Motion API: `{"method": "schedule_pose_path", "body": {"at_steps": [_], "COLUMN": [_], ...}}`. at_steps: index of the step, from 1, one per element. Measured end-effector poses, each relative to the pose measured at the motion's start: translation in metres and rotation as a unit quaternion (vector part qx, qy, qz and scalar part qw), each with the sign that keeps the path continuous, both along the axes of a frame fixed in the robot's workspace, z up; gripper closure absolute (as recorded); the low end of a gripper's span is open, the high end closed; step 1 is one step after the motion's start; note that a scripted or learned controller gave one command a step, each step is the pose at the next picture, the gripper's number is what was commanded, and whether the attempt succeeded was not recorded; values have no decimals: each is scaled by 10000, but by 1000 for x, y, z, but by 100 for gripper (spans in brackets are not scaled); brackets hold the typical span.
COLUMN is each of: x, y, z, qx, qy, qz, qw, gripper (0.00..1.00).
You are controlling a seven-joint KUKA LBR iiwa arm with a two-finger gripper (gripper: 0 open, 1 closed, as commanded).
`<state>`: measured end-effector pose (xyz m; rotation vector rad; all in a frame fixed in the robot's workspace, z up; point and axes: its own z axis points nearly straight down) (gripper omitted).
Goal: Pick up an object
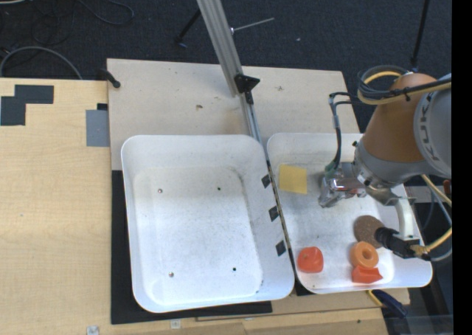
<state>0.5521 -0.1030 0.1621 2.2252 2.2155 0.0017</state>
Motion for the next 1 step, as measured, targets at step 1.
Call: {"method": "schedule_pose_path", "body": {"at_steps": [1], "x": [1], "y": [-11], "z": [49], "qx": [-2], "qy": [-3], "qz": [-8], "qw": [10000], "gripper": [100]}}
